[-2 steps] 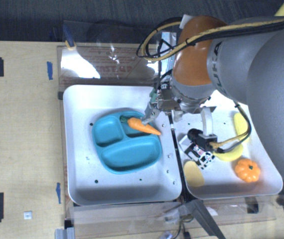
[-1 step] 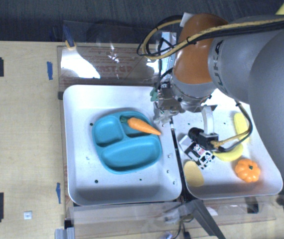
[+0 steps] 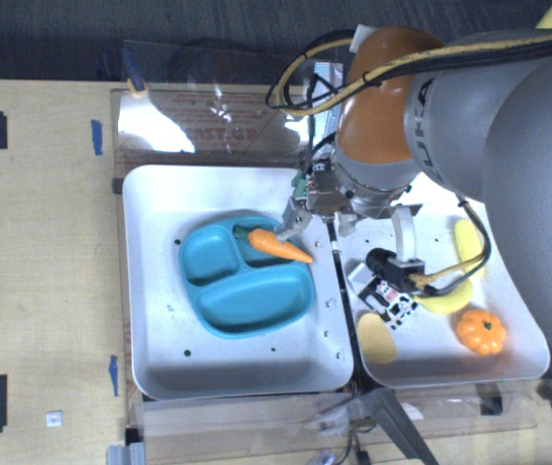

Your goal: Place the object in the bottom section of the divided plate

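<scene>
Hand (image 3: 300, 213) sat mid-frame over the blue divided plate (image 3: 247, 298); can't tell its opening or whether it gripped the carrot (image 3: 280, 247). Carrot lay across the plate's upper-right section, likely for lowering, above the large bottom section.

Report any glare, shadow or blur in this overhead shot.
Camera view: strong glare on the clear panel behind the left bin; the right bin looks washed out beside the arm; the carrot and blue divided plate are sharp; the gripper is dim under the wrist.
</scene>
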Controlling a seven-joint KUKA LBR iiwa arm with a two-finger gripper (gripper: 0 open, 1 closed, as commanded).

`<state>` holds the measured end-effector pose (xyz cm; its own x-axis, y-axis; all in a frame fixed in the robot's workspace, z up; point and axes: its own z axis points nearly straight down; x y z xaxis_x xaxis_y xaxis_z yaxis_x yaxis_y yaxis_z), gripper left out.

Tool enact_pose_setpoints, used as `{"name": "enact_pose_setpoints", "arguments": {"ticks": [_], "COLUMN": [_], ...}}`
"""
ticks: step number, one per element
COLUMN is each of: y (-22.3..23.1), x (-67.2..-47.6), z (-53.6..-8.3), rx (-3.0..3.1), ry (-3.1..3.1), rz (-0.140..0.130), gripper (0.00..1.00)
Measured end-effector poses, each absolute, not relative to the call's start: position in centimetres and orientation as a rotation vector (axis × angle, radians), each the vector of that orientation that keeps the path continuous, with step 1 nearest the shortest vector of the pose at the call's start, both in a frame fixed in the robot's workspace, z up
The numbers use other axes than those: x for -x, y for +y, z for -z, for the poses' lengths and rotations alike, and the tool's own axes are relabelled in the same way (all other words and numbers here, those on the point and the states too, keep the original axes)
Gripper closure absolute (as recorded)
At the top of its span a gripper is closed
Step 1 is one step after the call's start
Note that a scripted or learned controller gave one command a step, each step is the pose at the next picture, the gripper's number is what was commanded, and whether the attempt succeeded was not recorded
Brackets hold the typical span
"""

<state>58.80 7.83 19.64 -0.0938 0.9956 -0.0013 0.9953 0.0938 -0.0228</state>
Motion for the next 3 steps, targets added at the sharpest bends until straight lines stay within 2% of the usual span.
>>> {"name": "enact_pose_setpoints", "arguments": {"ticks": [1, 2, 3], "y": [0.5, 3.2, 8.9], "x": [-51.1, -59.5, -58.2], "z": [-26.9, -29.3, -27.0], "rx": [2.133, 2.091, 2.323], "ry": [-2.313, -2.348, -2.109], "rz": [0.006, 0.003, -0.005], "gripper": [0.00, 0.00, 0.00]}}
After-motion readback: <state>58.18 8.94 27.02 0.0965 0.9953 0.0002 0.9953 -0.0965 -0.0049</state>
